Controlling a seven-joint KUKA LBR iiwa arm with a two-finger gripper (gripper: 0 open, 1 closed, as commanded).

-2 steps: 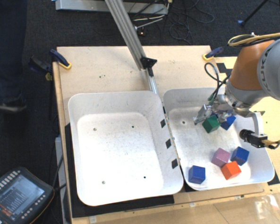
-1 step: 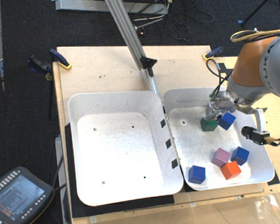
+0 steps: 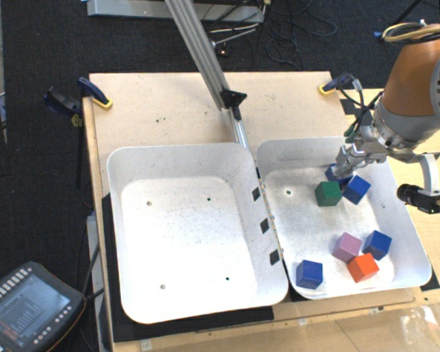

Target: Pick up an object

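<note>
The gripper is poised beside the green cube; jaw state cannot be told. The cube is judged light, rigid, best pinched across flat opposite faces.

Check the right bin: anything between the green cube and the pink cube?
No. In the camera view, only bare white bin floor lies between the green cube and the pink cube. The nearest blue cube sits off to the side.

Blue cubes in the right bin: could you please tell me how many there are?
3. One blue cube lies beside the green cube under the gripper, one sits near the pink cube, one lies at the front left. The arm may hide another.
</note>
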